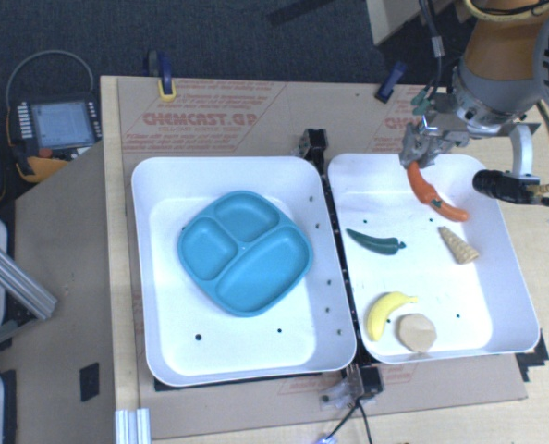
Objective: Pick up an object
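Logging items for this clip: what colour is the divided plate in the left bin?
Light blue; the plate shows plainly in the camera view.

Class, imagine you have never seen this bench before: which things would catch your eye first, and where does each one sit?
The big blue divided plate in the left bin stands out first. Next, the gripper at the far edge of the right bin, with an orange chili pepper hanging from its tip. Nearer the camera lie a yellow banana and a green pepper.
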